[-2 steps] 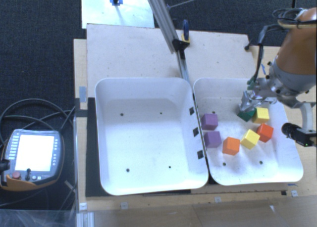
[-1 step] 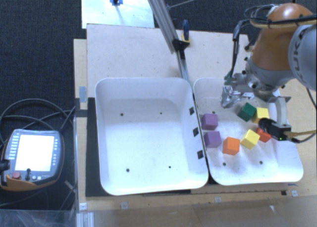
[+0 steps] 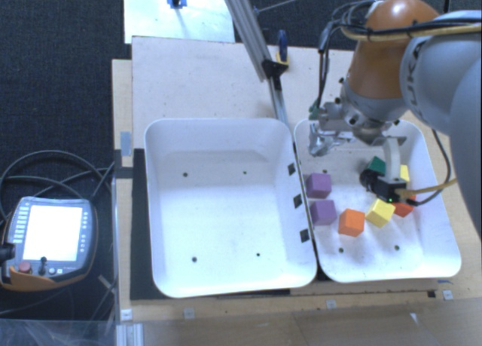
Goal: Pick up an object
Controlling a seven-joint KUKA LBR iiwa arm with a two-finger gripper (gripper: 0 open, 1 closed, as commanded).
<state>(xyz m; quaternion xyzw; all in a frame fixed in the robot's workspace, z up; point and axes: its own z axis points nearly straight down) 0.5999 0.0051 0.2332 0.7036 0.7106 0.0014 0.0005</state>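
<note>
The right bin [image 3: 437,258] holds two purple cubes [image 3: 318,185] [image 3: 324,212], an orange cube [image 3: 351,222] and a yellow cube [image 3: 380,212]. A green block [image 3: 376,164], a second yellow piece [image 3: 404,173] and a red piece [image 3: 404,209] lie partly hidden by the wrist. My gripper [image 3: 320,142] hangs over the bin's back left corner, above and behind the upper purple cube. Nothing shows between its fingers.
The left bin [image 3: 226,209] lies beside the right one, sharing a central rim. A slanted metal pole [image 3: 248,24] stands behind the bins. A teach pendant [image 3: 47,243] rests on the floor at the left.
</note>
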